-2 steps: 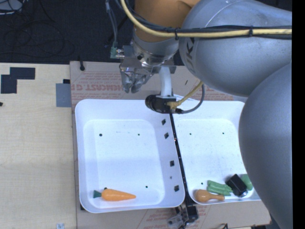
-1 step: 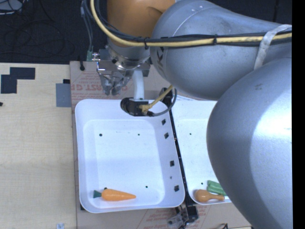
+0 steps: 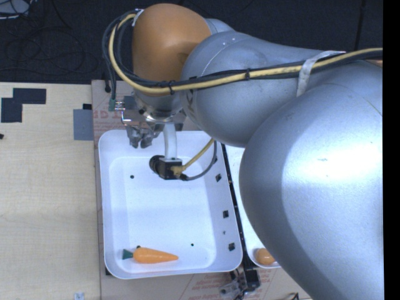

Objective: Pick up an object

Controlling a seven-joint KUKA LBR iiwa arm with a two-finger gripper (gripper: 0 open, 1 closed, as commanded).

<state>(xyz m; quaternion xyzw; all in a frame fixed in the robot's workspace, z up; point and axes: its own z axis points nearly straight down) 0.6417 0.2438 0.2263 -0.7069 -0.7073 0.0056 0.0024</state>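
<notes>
I see one orange toy carrot [image 3: 155,255] with a small dark green top. It lies flat on its side in the left white bin [image 3: 112,199], close to the near wall, with the green end pointing left and the tip pointing right. In the right bin I see a small orange object [image 3: 265,257], partly hidden.
</notes>
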